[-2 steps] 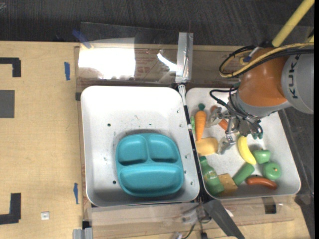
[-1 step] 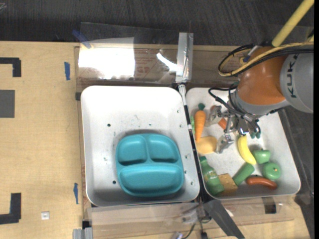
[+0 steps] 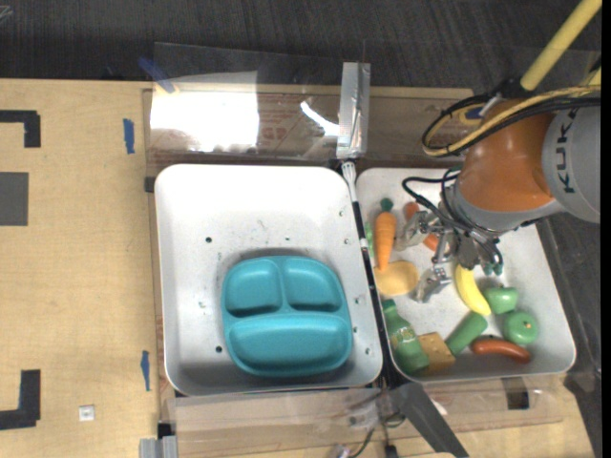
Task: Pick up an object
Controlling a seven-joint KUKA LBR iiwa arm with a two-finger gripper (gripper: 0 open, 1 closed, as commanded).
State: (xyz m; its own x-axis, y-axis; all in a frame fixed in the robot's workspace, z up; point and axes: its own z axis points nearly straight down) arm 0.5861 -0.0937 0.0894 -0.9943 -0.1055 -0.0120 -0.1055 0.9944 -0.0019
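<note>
The right bin [image 3: 558, 299] holds several toy foods. An orange carrot [image 3: 384, 239] lies along its left wall, with a pale yellow round piece [image 3: 397, 278] just below it. A yellow banana [image 3: 471, 290] lies in the middle. Around it sit a green pepper [image 3: 502, 301], a green apple [image 3: 521, 326], a green cucumber [image 3: 466, 332], a red chili [image 3: 499, 348] and a tan block [image 3: 437, 349]. My gripper [image 3: 437, 263] hangs low over the bin's middle, between the yellow piece and the banana, under the orange wrist. Nothing shows in its grasp.
The left bin [image 3: 191, 208] holds a teal divided plate [image 3: 284, 315]. A clear plastic sheet [image 3: 248, 117] and a metal post [image 3: 353, 108] stand behind the bins. Cables [image 3: 477, 122] loop above the wrist. A green lump [image 3: 409, 347] lies at the right bin's front left.
</note>
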